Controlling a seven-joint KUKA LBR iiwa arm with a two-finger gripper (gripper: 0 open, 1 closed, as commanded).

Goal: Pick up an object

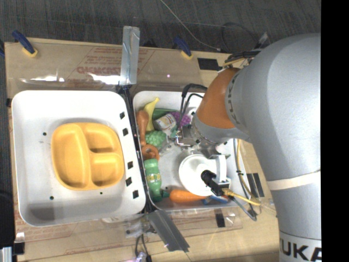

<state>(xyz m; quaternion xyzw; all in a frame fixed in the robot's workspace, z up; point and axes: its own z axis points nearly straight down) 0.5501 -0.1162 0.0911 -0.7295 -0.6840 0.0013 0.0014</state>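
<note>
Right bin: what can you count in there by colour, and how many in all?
Right bin, partly hidden by the arm, visible items:
Yellow: 1, banana
Orange: 2, carrots
Green: 2, broccoli, bottle
White: 1, round dish
Total: 6

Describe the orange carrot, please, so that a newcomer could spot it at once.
Start at the right bin, the one under the grey arm. Along its near edge lies the carrot, just below the white round disc. It is long, tapered and plain orange, unlike the green bottle beside it.
</note>
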